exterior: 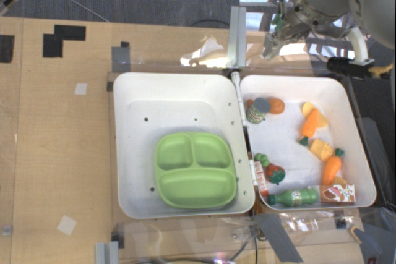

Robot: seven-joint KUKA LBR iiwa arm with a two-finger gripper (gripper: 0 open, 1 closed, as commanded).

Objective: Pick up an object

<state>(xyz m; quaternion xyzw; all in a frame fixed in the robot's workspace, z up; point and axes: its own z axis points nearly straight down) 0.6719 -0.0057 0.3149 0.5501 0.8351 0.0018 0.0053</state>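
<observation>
Nearest, at the near edge of the right shallow white bin (289,144): a green plastic bottle (296,196) lying on its side, just beside a small red-and-white carton (338,193). A little farther in, an orange toy carrot (332,167) with a yellow wedge-shaped block (320,148) touching its far end, and toward the left wall a red-and-green toy (272,174). Level with these in the left shallow white bin (167,105): a light green three-compartment plastic tray (195,170), alone. Farther still in the right bin, an orange-and-yellow toy piece (312,120), a small green can with a grey lid (257,110) and an orange ball (276,106) touching it. Beyond the far rim, hanging above the bench and well apart from every object: the grey two-finger gripper (276,35). Cannot tell whether its jaws are spread or pressed together; nothing seen between them. Judged barely begun: nothing lifted, no object chosen yet, with reach into the bin, descent, grasp and lift all left to do.
</observation>
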